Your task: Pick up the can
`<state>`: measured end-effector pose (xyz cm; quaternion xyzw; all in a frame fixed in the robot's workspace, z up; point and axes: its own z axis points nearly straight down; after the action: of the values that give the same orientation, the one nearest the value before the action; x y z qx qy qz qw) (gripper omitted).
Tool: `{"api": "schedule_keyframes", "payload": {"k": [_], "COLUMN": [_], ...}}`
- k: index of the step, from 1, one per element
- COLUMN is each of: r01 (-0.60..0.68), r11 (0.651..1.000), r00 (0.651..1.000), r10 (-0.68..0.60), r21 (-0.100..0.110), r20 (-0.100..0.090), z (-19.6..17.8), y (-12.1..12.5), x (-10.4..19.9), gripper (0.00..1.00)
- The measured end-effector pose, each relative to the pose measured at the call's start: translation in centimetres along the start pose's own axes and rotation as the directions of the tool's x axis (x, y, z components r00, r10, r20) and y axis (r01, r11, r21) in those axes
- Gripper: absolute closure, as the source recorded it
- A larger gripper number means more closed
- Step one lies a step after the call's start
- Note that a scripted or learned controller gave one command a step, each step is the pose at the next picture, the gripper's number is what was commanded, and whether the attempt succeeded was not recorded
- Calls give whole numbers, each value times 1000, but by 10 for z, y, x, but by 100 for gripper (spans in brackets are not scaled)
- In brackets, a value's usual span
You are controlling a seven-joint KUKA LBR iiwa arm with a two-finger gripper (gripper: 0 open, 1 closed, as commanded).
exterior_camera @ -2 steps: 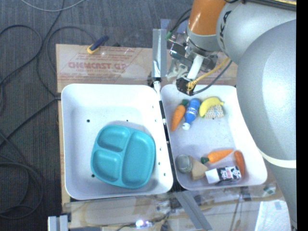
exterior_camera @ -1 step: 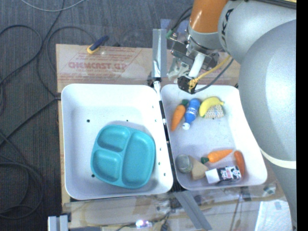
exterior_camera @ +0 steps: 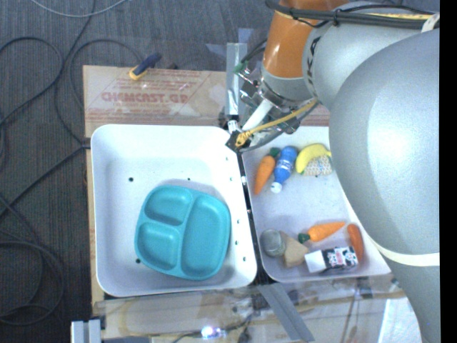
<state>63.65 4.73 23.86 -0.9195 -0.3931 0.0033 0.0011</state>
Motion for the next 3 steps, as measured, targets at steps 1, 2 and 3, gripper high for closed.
{"api": "schedule_keyframes", "payload": {"k": [1,2,3], "r01": [-137,-478,-476], "r11": [991,878,880], "r00": [991,878,880], "r10": [137,478,476], "r21": [0,0,1], "r20": [-1,-3,2], "z": [0,-10,-17], "y": [-53,-42,-41], "x": [76,79,78], "gripper": [100,100,100]}}
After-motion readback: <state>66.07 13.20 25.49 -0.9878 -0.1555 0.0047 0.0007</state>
